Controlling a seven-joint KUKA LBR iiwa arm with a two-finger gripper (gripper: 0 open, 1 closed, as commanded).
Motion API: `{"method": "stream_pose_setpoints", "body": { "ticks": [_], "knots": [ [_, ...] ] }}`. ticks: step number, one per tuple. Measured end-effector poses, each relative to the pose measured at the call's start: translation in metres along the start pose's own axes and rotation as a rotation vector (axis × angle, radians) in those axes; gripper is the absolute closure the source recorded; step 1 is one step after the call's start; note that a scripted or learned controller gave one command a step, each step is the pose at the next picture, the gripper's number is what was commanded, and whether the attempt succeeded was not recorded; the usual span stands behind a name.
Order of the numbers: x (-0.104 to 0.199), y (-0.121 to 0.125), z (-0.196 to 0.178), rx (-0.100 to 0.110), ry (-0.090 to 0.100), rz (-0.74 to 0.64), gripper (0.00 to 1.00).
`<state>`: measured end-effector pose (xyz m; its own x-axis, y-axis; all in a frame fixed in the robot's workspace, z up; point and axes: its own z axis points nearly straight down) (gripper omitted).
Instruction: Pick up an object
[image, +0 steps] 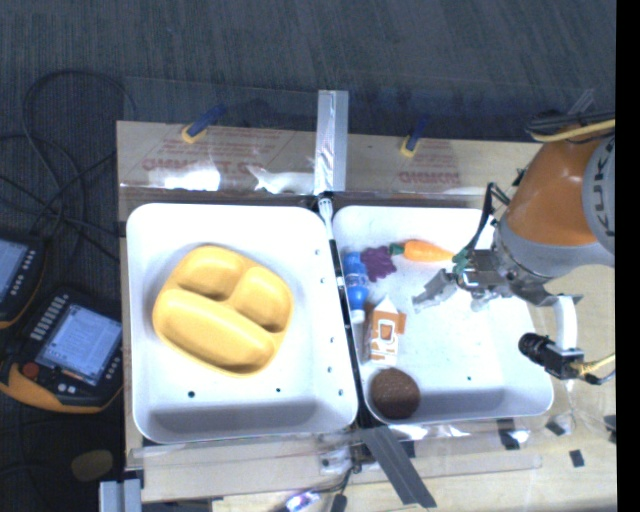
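The gripper (432, 293) is seen over the right bin (500, 385), its fingers spread and nothing between them. Just beyond the fingertips, an orange carrot (427, 251) and a purple grape bunch (378, 262) are found near the bin's far wall. A blue-capped bottle (353, 281), an orange carton (384, 334) and a brown ball (395, 392) are ranged along the divider. The left bin (160, 400) is occupied by a yellow bread loaf (222, 306).
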<state>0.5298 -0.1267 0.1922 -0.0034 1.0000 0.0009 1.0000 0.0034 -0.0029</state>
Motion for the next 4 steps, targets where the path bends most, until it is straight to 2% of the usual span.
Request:
{"method": "stream_pose_setpoints", "body": {
  "ticks": [1,2,3,4],
  "knots": [
    [0.02,0.034,0.08,-0.002,0.0,-0.204,0.0],
    [-0.03,0.036,0.041,-0.002,-0.003,-0.333,0.0],
    [-0.028,0.011,0.063,-0.009,-0.005,-0.303,0.0],
    [-0.009,0.012,0.057,-0.005,-0.003,-0.643,0.0]
  ]
}}
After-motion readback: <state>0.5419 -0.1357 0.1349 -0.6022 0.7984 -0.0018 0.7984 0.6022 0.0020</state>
